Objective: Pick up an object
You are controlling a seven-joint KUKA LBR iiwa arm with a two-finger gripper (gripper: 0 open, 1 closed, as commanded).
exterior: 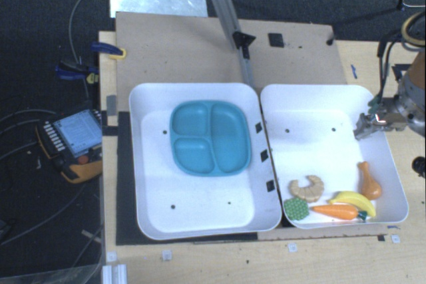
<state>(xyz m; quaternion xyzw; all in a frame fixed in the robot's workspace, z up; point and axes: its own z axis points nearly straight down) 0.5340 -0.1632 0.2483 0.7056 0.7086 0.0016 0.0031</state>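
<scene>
Two white bins sit side by side on the bench, and the gripper point(368, 124) is poised at the right bin's point(313, 103) far right edge, just over the rim, coming in from the arm point(414, 86) at the frame's right side. Its tip is small and blurred here, so whether it is spread or closed is impossible to call, and nothing can be made out in it. The pickable items are bunched in the near right corner of that same bin: a banana point(353, 199) lying along the front wall, a carrot point(336, 211) tucked right against it on the near side, a green broccoli piece point(297, 209) at the carrot's left end, a tan croissant point(307, 187) just behind the broccoli, and an orange drumstick point(369, 182) standing off toward the right wall, nearest the gripper but apart from it. Over in the left bin point(153, 163), a blue divided plate point(211, 138) rests flat toward the back.
</scene>
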